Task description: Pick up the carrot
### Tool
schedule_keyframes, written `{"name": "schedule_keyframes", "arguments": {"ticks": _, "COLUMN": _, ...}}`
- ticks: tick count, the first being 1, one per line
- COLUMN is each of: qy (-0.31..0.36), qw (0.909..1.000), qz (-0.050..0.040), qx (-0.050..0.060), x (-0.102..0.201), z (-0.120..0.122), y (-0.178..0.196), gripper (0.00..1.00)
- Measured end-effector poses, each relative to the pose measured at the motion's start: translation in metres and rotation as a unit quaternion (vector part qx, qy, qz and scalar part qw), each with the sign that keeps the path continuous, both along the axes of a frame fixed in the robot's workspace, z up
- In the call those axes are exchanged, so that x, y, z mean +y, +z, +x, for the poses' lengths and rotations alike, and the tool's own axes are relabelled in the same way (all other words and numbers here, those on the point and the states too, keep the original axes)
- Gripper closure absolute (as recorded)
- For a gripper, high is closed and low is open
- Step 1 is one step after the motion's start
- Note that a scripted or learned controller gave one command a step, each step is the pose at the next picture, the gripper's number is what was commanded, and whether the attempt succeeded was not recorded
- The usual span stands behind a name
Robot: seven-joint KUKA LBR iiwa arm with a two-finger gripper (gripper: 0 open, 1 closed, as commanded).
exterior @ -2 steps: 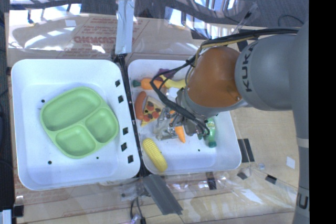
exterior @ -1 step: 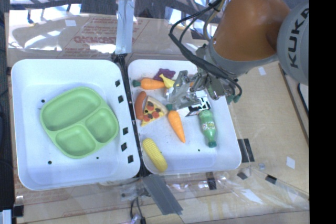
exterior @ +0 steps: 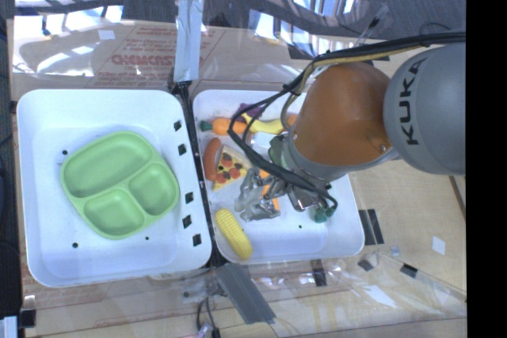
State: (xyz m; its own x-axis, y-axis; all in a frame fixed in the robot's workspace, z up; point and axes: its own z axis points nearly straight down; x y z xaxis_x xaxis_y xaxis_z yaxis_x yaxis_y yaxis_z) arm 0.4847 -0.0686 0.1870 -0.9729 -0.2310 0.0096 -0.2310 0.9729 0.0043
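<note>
The grey arm with its orange band [exterior: 344,119] reached in from the right over the right-hand shallow white bin [exterior: 341,237]. Its metal claw [exterior: 260,198] sat low in that bin, just above a small orange piece; whether it was clenched or released could not be told.

The orange toy carrot [exterior: 236,126] lay near the bin's far wall, mostly hidden by cables, so its long axis and pointing were unclear. Beside it lay a yellow banana [exterior: 265,125], a pizza slice [exterior: 230,168] and a red-orange sausage-shaped toy [exterior: 211,158]. A yellow corn cob [exterior: 234,233] lay near the front wall.

The left bin [exterior: 36,194] held a green divided plate [exterior: 119,184].
</note>
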Motion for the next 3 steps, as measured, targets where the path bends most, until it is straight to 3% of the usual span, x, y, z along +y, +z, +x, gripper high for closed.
{"name": "schedule_keyframes", "arguments": {"ticks": 1, "qy": -0.088, "qw": 0.9961, "qz": -0.0013, "qx": -0.005, "x": 0.063, "z": 0.025, "y": 0.045, "gripper": 1.00}}
{"name": "schedule_keyframes", "arguments": {"ticks": 2, "qy": -0.065, "qw": 0.9979, "qz": -0.0018, "qx": -0.005, "x": 0.018, "z": 0.055, "y": 0.040, "gripper": 1.00}}
{"name": "schedule_keyframes", "arguments": {"ticks": 3, "qy": 0.186, "qw": 0.9826, "qz": 0.0007, "qx": -0.003, "x": 0.044, "z": 0.030, "y": 0.049, "gripper": 1.00}}
